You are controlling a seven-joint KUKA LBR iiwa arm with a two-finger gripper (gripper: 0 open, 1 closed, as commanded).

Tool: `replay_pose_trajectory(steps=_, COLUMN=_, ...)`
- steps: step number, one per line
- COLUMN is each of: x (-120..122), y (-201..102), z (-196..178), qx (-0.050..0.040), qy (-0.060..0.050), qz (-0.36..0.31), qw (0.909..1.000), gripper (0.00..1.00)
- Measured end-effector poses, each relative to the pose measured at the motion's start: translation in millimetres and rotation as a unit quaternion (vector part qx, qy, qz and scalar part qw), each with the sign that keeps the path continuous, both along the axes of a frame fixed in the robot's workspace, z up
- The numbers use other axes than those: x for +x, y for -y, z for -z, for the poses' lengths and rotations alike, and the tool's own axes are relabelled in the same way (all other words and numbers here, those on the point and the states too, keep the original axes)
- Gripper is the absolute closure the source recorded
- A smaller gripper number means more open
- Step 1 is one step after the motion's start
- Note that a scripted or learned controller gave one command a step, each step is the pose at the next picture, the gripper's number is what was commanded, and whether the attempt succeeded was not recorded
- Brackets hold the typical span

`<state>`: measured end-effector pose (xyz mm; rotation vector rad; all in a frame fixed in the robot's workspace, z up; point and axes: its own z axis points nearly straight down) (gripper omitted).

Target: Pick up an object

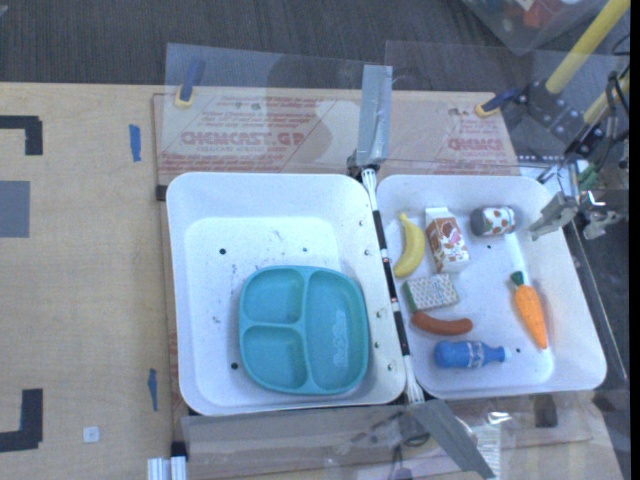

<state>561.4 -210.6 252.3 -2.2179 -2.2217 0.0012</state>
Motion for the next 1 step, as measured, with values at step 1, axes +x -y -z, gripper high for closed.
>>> replay_pose_trajectory(steps=1, x=-22.7, y=13.7, z=108.1, qx=-0.0005, qy=0.001, qz=-0.05, qw=0.9987, gripper=0.0)
